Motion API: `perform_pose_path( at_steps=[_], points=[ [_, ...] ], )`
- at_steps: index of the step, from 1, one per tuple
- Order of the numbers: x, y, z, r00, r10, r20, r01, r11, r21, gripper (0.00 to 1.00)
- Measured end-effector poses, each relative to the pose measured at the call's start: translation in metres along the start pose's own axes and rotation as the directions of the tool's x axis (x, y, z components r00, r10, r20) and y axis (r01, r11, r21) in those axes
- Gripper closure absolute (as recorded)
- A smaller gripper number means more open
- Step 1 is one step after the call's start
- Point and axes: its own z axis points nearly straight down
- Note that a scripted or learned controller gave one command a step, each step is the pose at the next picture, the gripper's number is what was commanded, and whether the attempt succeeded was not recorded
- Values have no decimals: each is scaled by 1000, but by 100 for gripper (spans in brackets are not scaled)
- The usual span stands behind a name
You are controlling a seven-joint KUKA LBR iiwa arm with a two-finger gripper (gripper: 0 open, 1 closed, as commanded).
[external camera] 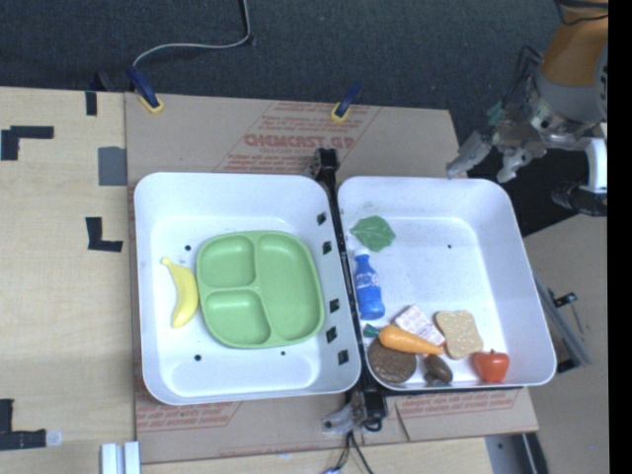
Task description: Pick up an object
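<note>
My gripper (484,171) hangs open over the back right corner of the right bin (464,220), with nothing between its fingers. Low in that bin lie a blue bottle (367,286), an orange carrot (410,341), a slice of bread (458,332), a pink wafer (417,320), a brown cookie (392,364), a small brown piece (437,369) and a red tomato (491,365). A green leaf (372,232) lies at the bin's back left. All of these sit well below and to the left of the gripper.
The left bin (158,225) holds a green divided plate (262,287) and a yellow banana (182,292) at its left side. A black divider (334,235) runs between the bins. Two clamps (146,94) hold the cardboard at the back.
</note>
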Motion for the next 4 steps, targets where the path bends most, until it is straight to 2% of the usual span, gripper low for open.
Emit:
perform_pose_path(
  at_steps=[1, 2, 3, 4],
  points=[
    [63, -21, 102, 1000, -1, -2, 1, 1000, 4, 0],
    [95, -31, 161, 1000, 0, 0, 0, 1000, -2, 0],
    [94, 2, 161, 1000, -1, 1, 1, 1000, -3, 0],
    [96, -7, 161, 1000, 1, 2, -1, 1000, -2, 0]
  ],
)
